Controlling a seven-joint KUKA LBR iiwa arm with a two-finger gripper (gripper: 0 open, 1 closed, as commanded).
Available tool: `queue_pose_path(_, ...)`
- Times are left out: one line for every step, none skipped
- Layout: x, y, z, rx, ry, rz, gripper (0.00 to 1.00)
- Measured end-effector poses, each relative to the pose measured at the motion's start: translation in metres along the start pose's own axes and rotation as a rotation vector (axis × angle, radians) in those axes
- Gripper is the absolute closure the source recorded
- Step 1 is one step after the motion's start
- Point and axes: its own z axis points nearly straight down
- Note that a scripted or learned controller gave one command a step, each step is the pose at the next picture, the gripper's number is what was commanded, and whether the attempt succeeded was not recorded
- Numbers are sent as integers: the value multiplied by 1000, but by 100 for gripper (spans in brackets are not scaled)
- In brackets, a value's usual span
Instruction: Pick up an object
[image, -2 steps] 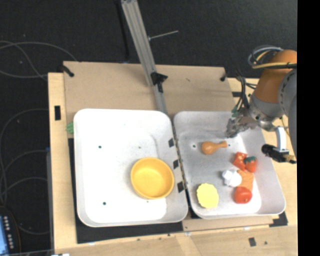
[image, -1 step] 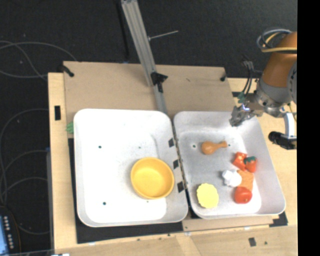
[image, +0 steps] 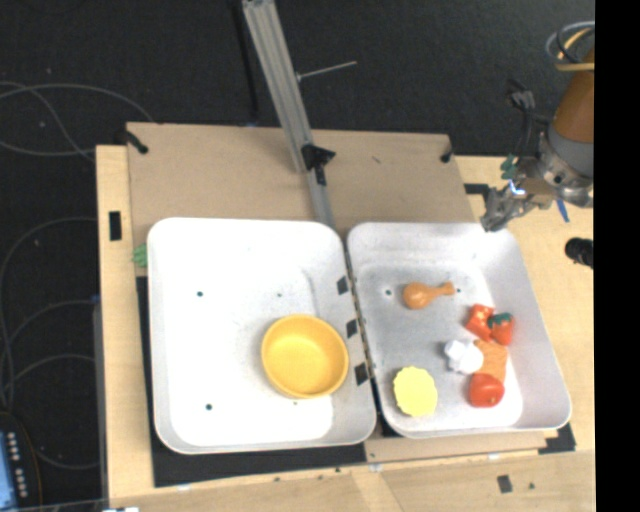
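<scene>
While the arm (image: 572, 120) hung over the worktop's (image: 240, 180) far right edge, nothing had been picked yet. Left bin (image: 200, 270) held only a yellow bowl (image: 304, 355), near its front right corner. Right bin (image: 520, 280) held the rest: yellow disc (image: 415, 391) at the front edge, red-and-orange clump (image: 488, 355) along the right wall, white lump (image: 462, 354) touching it, orange gourd-shaped toy (image: 426, 294) nearer the middle. Gripper (image: 497, 212) sat just outside that bin's far right corner; can't tell if it was open or closed, and nothing visible in it. Key relation: the toy was the closest candidate, lying toward the bin's centre from the gripper, long axis running left-right, thin stem pointing at the right wall. No readable labels or writing anywhere.
</scene>
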Motion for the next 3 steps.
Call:
queue_pose_path(1, 3, -45, 1, 1, -2, 100)
queue_pose_path(56, 7, -40, 7, 2, -3, 100)
queue_pose_path(113, 6, -46, 8, 3, -4, 100)
